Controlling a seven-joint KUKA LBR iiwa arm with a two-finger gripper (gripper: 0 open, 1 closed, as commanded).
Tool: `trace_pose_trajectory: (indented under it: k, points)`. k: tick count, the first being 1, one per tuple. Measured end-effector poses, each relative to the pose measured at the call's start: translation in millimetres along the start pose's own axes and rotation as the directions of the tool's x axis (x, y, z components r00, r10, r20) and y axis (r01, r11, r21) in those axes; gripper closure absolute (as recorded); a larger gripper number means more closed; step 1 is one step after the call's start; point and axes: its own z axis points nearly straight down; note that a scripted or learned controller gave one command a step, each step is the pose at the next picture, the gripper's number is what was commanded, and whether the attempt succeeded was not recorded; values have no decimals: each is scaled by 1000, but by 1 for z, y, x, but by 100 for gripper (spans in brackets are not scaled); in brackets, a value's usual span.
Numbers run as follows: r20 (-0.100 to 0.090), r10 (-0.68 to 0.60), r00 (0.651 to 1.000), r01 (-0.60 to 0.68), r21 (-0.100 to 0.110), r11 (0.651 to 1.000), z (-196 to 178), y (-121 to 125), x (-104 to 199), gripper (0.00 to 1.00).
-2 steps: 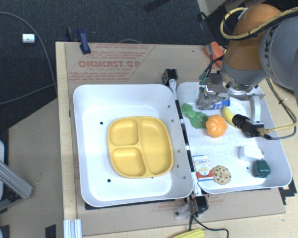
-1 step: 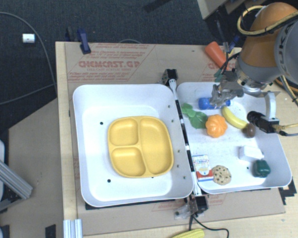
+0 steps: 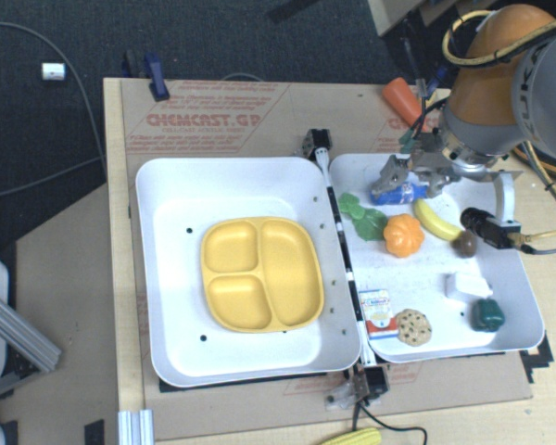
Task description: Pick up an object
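Right bin [image 3: 524, 327]: banana [image 3: 437, 221] diagonal, upper-left to lower-right

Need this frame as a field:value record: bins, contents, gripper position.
left bin: yellow divided plate
right bin: green toy, orange fruit, banana, cookie, small carton, white block, dark green object, blue item
gripper: over right bin's far end, at the blue item
grasp: cannot tell
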Motion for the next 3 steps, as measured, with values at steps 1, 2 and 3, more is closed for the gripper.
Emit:
trace_pose_trajectory:
  k: [1, 2, 3]
  points:
    - [-2, 1, 1000, -1, 3, 1000, 101, -48, -35, 0]
    - [-2, 1, 1000, -1, 1, 1000, 90, -47, -34, 100]
    - [-3, -3, 1000, 3, 1, 1000, 0, -77, 56, 100]
